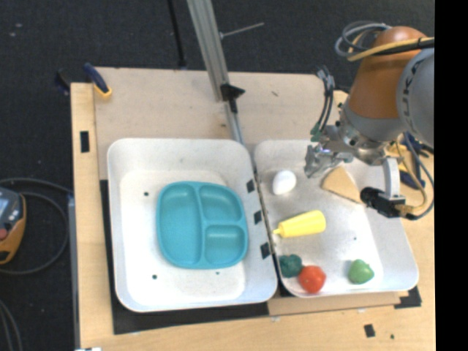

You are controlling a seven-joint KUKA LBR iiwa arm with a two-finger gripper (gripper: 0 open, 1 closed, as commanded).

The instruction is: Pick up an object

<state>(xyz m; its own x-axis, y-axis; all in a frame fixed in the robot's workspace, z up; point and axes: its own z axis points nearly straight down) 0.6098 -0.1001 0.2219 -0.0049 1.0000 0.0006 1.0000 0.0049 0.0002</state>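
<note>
Hovers gripper (316,161) over right bin (387,258), finger state impossible to tell, with white ball (284,182) just beside and below-left, tan wedge (342,184) right, yellow bottle (300,225) farther below.

Yellow bottle (300,224) on its side (cap leftward) in right bin (398,251).

The bench (168,101) is a light wood-coloured board. Two shallow white bins rest directly on it, side by side and touching: the left bin (131,159) toward 9 o'clock and the right bin (391,258) toward 3 o'clock. A metal post (208,39) rises at 12 o'clock.
</note>
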